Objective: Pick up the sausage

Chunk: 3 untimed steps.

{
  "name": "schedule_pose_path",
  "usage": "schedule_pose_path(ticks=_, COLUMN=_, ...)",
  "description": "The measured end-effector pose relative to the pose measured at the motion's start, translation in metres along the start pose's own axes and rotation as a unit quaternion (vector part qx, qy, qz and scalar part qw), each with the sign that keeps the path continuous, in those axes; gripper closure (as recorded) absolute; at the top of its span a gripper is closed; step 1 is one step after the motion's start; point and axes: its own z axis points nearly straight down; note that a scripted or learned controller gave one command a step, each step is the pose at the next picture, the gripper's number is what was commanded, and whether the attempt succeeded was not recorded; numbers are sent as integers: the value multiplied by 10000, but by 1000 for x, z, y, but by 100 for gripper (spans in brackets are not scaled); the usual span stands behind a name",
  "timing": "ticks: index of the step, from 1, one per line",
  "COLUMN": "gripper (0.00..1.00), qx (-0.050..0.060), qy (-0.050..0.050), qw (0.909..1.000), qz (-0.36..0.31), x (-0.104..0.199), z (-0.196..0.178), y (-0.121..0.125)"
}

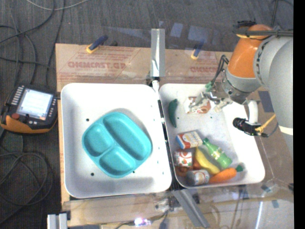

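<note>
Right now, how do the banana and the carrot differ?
The banana is yellow; the carrot is orange with a green tip. The banana is curved and lies mid-pile beside the green bottle; the carrot is straighter and sits nearer the right bin's front corner. Both lie flat in that bin.

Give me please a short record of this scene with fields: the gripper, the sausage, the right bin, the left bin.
gripper: low over the far part of the right bin, fingers hard to read
sausage: cannot be picked out with certainty
right bin: holds a banana, a carrot, a green bottle, a small carton
left bin: holds a teal divided tray
</note>
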Motion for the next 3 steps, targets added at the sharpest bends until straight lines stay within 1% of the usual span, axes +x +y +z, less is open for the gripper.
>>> schedule_pose_path(ticks=1, gripper=0, qx=51, qy=1, qw=9974, qz=716, x=2, z=32, y=33)
schedule_pose_path(ticks=2, gripper=0, qx=14, qy=-5, qw=9780, qz=2086, x=13, z=31, y=35)
schedule_pose_path(ticks=3, gripper=0, qx=200, qy=30, qw=9335, qz=3580, x=-6, z=36, y=31)
